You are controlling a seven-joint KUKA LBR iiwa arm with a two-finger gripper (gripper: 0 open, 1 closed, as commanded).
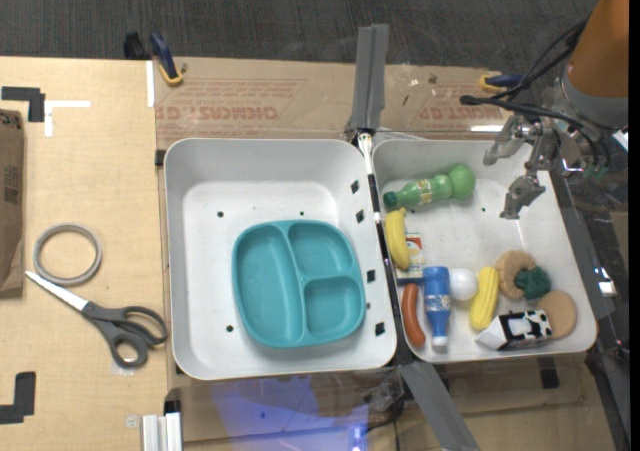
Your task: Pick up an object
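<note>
From my remote station I watch the grey arm's jaws (522, 171) hang above the far right corner of the right-hand shallow white bin (583, 284), spread apart and holding nothing; I judge this the approach step, before any grasp. The nearest candidate, a green plastic bottle (432, 188) lying on its side toward the bin's far edge, sits just left of the jaws. The next move, as I read it, calls for shifting left and descending over that bottle. Along the bin's near edge lie a yellow toy banana (397, 238), a blue bottle (436, 305), a red sausage-shaped toy (412, 315), a small white ball (463, 284), a second yellow banana (485, 298) and a black-and-white carton (522, 329). The left-hand white bin (190, 239) holds a teal divided plastic plate (299, 283).
</note>
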